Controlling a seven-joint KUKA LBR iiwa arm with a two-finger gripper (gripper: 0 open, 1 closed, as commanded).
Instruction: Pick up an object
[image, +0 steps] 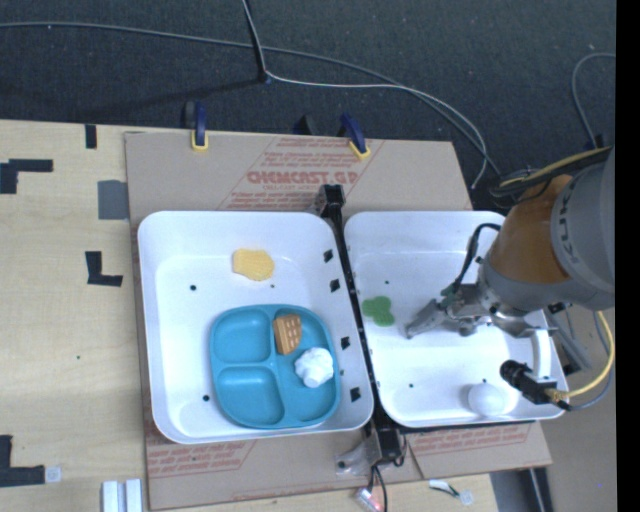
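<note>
Camera view is showing the gripper (413, 327) hanging low in the right bin (420, 235), its fingers (420, 320) spread and grasping nothing, pointing toward the green object (378, 310) lying just beside them

The arm (585, 235) is big, round and grey, with a wide orange band. Its wrist is shiny grey metal. Thin black cables loop along it, plus a yellow one. The gripper (415, 325) has thin, pointy grey metal fingers.
</note>
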